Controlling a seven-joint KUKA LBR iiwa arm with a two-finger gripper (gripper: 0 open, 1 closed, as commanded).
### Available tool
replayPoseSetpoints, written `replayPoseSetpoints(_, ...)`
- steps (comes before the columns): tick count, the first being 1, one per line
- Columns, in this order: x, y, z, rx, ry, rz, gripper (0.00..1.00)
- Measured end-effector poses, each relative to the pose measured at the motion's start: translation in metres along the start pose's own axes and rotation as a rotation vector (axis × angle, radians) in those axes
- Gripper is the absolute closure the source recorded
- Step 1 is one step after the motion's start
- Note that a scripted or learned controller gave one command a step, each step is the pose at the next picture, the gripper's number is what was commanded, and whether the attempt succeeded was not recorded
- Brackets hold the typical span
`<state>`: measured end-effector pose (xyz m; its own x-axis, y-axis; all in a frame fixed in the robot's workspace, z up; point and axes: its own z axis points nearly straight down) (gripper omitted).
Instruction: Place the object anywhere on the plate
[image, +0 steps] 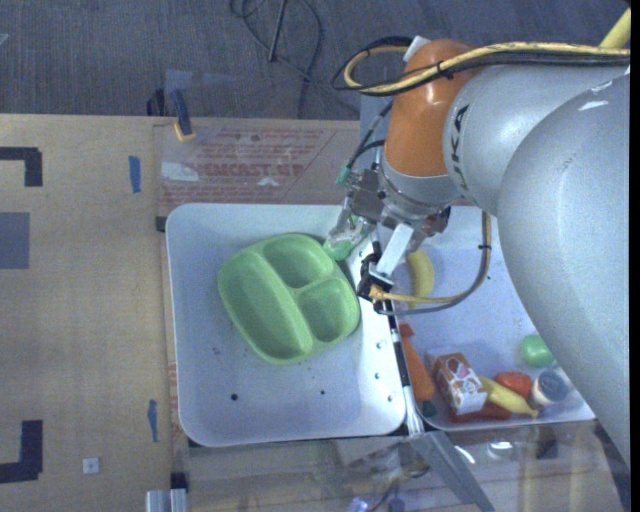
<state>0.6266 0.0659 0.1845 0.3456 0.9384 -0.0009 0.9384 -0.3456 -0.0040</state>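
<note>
A: Object (341, 240), pale green, sits between the fingers of the gripper (345, 238), at the plate's (287, 297) upper-right rim.

B: Jaws narrow on it. Best carried inward over a compartment before release, lest it roll off.

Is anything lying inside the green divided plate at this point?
No object shows in the green plate: its three compartments look bare. The gripper hangs at its upper right rim and covers that corner. The banana lies in the right bin.
</note>
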Motion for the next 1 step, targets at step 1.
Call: replayPoseSetpoints(1, 0.0473, -0.0152, 0.0337, 0.001, 0.0, 0.122, 0.0)
